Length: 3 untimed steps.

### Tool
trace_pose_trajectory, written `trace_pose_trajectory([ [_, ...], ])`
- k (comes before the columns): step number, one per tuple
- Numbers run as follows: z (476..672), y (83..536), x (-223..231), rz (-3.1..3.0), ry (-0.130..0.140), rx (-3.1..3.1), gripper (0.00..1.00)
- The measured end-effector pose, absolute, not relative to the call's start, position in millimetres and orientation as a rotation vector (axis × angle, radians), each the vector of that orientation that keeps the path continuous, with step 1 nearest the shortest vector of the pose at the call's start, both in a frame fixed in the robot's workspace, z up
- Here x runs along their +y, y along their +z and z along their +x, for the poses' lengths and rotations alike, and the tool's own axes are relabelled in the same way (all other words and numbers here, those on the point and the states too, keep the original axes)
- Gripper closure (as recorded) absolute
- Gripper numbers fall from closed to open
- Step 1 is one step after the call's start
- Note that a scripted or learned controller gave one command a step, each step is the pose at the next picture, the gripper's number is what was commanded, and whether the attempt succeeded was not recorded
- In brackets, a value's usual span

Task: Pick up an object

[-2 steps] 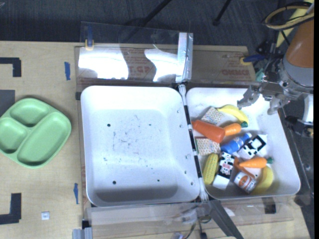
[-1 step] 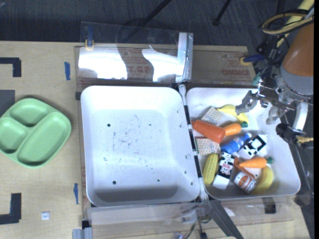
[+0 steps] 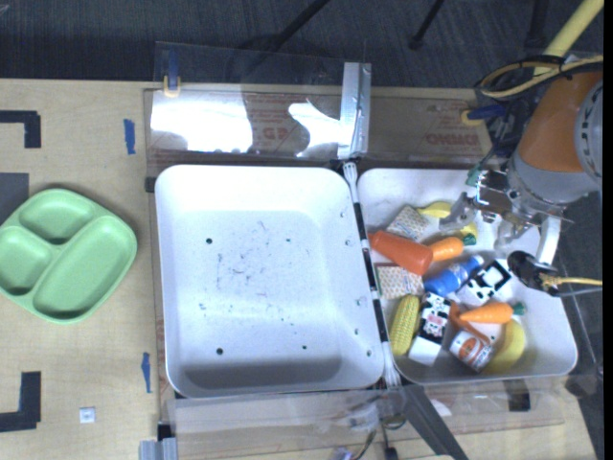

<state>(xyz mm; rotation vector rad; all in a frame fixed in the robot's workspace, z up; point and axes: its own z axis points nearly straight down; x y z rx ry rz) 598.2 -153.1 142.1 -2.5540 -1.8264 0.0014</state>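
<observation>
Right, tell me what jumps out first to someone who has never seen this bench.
The bright heap of toy food in the right bin catches the eye first: an orange bottle, a corn cob, a carrot and a banana crowded together. Above that bin's far side hangs the arm's hand, below its orange band. Off to the left, on the bench, sits a green divided plate.

Light is even and fairly bright, falling from above. Strong white glare washes out the clear plastic panel standing behind the shallow white left bin, well left of the two-finger gripper. Shadows are soft and short. The picture is slightly soft and grainy overall; the small toys blur together.
</observation>
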Motion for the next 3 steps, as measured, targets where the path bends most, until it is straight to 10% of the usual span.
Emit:
trace_pose_trajectory([
  [1, 660.6, 147, -192, -2.175, -0.003, -2.273, 0.00],
  [2, 632.8, 86, -196, -2.096, -0.003, -2.345, 0.00],
  [3, 633.1, 97, -196, -2.097, -0.004, -2.344, 1.00],
])
